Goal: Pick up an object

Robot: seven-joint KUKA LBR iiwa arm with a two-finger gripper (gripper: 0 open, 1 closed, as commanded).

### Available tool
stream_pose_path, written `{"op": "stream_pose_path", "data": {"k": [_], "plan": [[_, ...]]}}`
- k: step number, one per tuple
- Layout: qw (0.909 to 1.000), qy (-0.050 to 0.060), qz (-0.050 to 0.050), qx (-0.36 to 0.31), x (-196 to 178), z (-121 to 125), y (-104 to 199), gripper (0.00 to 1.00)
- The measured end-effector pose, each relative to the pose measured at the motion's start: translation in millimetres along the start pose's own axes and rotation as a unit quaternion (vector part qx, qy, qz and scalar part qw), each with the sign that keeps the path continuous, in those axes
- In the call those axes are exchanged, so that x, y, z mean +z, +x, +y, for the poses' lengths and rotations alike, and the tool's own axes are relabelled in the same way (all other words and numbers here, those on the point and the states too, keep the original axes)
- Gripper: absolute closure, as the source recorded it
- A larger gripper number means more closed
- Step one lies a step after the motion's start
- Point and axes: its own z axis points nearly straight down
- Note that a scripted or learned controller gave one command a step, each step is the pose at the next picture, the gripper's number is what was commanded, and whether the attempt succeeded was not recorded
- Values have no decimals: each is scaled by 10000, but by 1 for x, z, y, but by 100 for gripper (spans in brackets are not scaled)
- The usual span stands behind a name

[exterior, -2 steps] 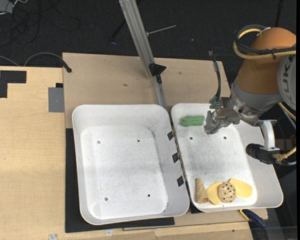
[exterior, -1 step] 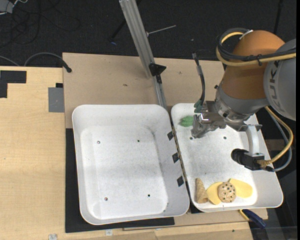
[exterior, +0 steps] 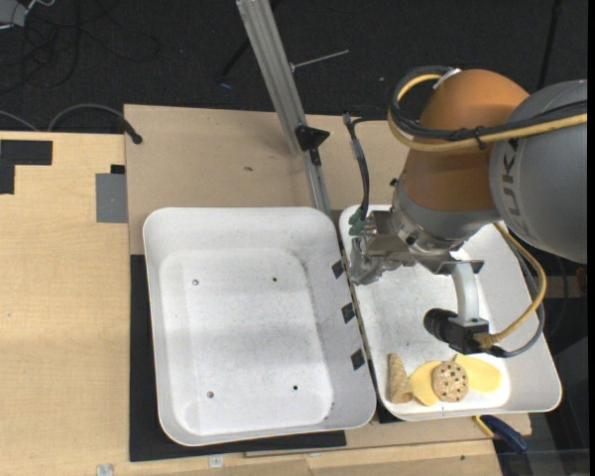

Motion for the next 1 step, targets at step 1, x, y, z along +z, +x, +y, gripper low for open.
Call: {"op": "stream_pose_path", "data": {"k": [1], "plan": [[10000,11,-6,7,20,-24,47,100]]}}
